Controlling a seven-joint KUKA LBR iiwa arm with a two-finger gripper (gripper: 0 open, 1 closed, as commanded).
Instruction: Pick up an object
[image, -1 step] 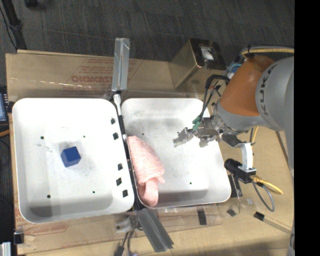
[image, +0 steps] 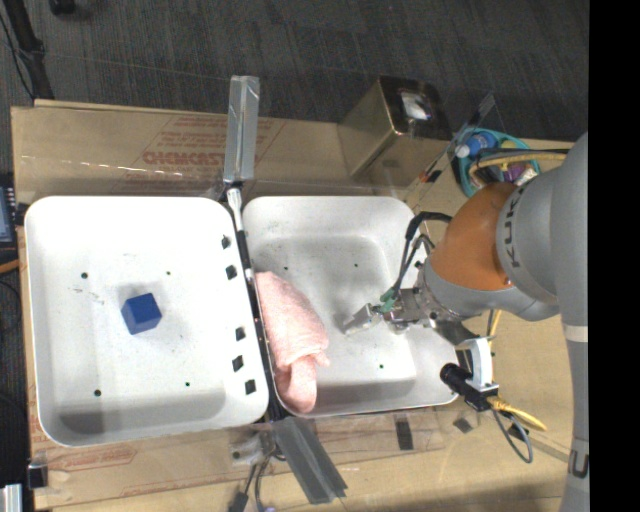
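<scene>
Bench topped with brown cardboard sheet (image: 120, 140), bearing two shallow white plastic bins side by side. Left bin (image: 60, 230): small blue cube (image: 142, 312), lying alone near centre. Right bin (image: 330, 225): pink folded terry cloth (image: 290, 340), lying lengthwise against left wall. Grey arm with orange band (image: 480, 245), entering from right. Two-finger gripper (image: 362, 318), low over right bin floor, just right of cloth and apart from it; grip state cannot be told, nothing seen held.
</scene>
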